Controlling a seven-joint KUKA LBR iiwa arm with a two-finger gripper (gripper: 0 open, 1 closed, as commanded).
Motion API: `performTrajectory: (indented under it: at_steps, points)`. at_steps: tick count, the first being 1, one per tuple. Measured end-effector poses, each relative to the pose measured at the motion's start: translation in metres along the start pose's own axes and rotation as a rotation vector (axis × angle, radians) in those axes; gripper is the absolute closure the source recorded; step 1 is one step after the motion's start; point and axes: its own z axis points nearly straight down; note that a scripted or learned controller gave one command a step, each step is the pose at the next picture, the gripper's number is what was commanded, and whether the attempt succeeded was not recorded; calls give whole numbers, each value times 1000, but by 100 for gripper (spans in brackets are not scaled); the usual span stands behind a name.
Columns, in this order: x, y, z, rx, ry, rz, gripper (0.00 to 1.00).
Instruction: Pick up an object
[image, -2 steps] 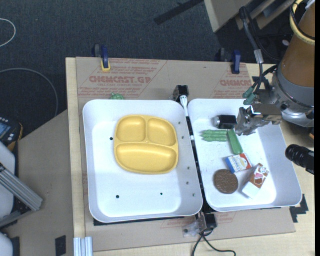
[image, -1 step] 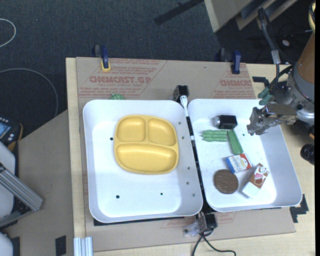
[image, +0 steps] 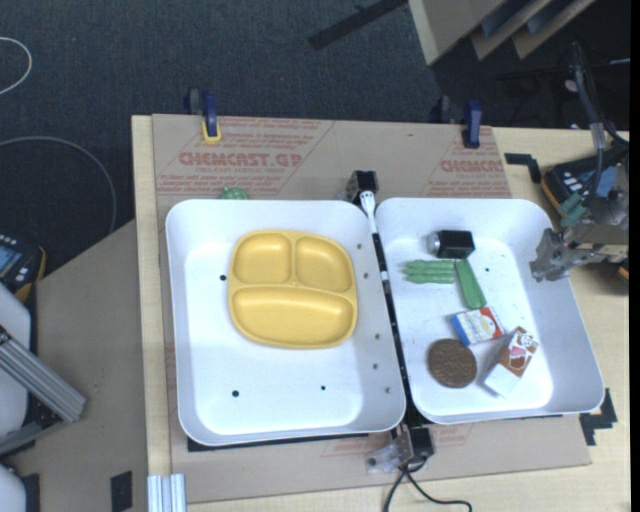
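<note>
The right bin (image: 570, 330) holds several small objects. A black block (image: 452, 242) lies near the back, with a green bumpy piece (image: 428, 271) and a green stick (image: 469, 284) just in front of it. Nearer the front are a blue, red and white box (image: 475, 326), a brown disc (image: 453, 363) and a white and red carton (image: 513, 360). My gripper (image: 548, 260) hangs at the right bin's right rim, level with the green pieces and apart from all the objects. Nothing shows between its fingers.
The left bin (image: 200, 350) carries a yellow divided plate (image: 293, 289). A small green item (image: 234, 194) lies on the board behind the left bin. Blue clamps (image: 209, 112) (image: 472, 123) hold the board's far edge. Cables and a black device (image: 570, 182) sit at the far right.
</note>
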Motion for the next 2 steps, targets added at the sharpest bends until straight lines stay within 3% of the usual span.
performTrajectory:
  at_steps: [1, 2]
  points:
    - [-44, 1, 40, 0, 1, -4, 100]
    - [-79, 1, -50, -13, -5, -4, 100]
